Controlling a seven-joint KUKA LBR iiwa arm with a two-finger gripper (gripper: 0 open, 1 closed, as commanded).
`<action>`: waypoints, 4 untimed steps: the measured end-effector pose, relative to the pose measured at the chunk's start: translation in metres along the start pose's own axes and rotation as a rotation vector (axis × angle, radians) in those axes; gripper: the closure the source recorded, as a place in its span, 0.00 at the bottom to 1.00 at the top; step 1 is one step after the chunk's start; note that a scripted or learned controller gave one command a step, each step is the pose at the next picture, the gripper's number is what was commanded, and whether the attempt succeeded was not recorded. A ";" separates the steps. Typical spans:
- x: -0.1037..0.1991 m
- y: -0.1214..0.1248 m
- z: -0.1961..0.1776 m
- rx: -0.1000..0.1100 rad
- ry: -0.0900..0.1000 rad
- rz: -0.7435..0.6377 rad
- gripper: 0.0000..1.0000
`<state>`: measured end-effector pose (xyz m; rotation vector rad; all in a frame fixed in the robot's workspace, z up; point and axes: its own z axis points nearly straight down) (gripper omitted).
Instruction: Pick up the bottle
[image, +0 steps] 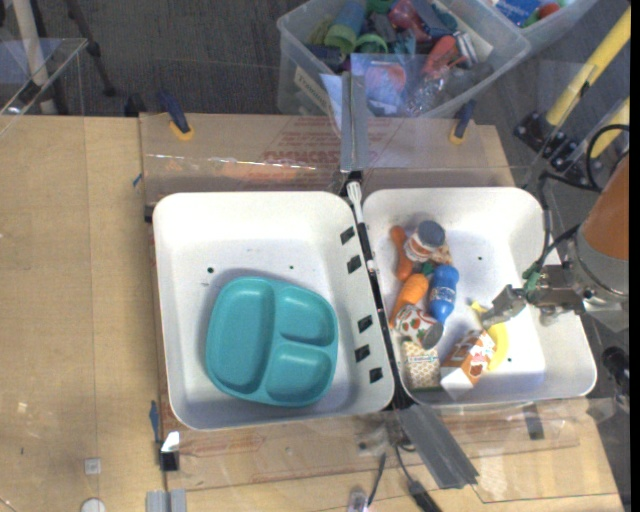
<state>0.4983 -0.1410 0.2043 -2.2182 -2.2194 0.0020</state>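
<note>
The blue bottle (443, 286) lies in the right bin (520, 215), crowded by toys. The gripper (497, 303) hovers just right of it, fingers apparently spread, grasping nothing. It should descend squarely over the bottle's body.

Illumination is even and moderately bright, from overhead. The two white bins (460, 215) read near overexposure, with a soft shadow under the teal divided plate (270, 340). Glare streaks the clear plastic sheet (250, 165) at the far side. Overall focus is slightly soft; background dim.
</note>
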 end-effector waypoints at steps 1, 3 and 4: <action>0.033 0.076 0.083 -0.003 -0.001 0.050 0.00; 0.030 0.100 0.104 -0.015 -0.005 0.102 1.00; 0.067 0.134 0.003 -0.004 -0.003 -0.124 1.00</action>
